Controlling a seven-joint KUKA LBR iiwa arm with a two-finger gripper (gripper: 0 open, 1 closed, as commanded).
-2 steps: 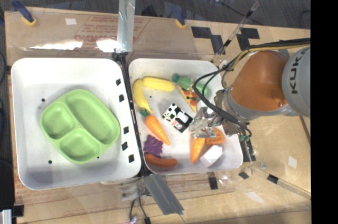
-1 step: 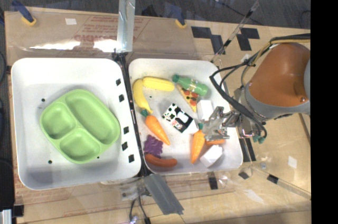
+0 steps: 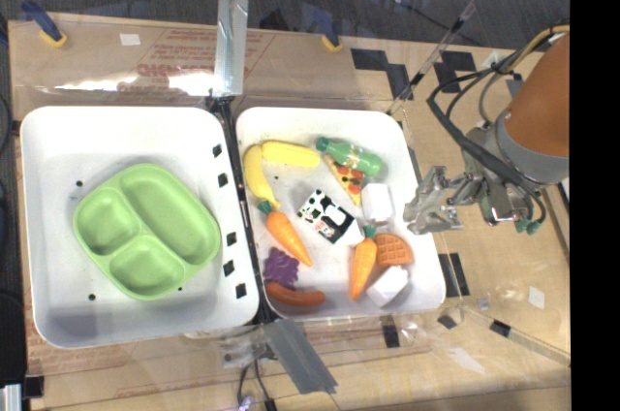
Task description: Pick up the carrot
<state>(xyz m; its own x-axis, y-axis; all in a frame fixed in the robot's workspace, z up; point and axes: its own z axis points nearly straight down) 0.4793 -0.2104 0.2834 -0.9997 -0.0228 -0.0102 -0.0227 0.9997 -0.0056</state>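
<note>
Nothing's done yet: one carrot (image 3: 289, 237) lies at 7 o'clock in the right bin (image 3: 412, 169), another carrot (image 3: 361, 268) at 5, neither picked. The gripper (image 3: 427, 208) hovers past the 3 o'clock rim, carrying nothing, can't tell its finger state

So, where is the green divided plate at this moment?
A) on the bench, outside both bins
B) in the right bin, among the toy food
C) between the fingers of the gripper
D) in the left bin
D: the green divided plate lies flat in the left bin, apart from the toy food.
</note>
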